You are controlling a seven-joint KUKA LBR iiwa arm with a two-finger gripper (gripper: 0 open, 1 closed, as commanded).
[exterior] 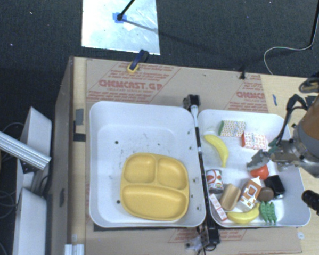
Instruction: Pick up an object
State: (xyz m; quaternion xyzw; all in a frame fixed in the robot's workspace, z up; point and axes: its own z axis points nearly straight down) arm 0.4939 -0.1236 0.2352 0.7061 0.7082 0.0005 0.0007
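Right bin point(288, 213) crowded with light, stiff toy food, upper banana point(217, 147) lying clear near its left wall (smooth and curved, best pinched across the middle), small red piece point(260, 171) just under the hand point(258, 159), finger state impossible to tell.

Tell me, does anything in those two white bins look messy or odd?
Slightly. The right bin holds toy food heaped at its near end, leaning on each other, while the left bin holds just a yellow divided plate, plus small dark specks.
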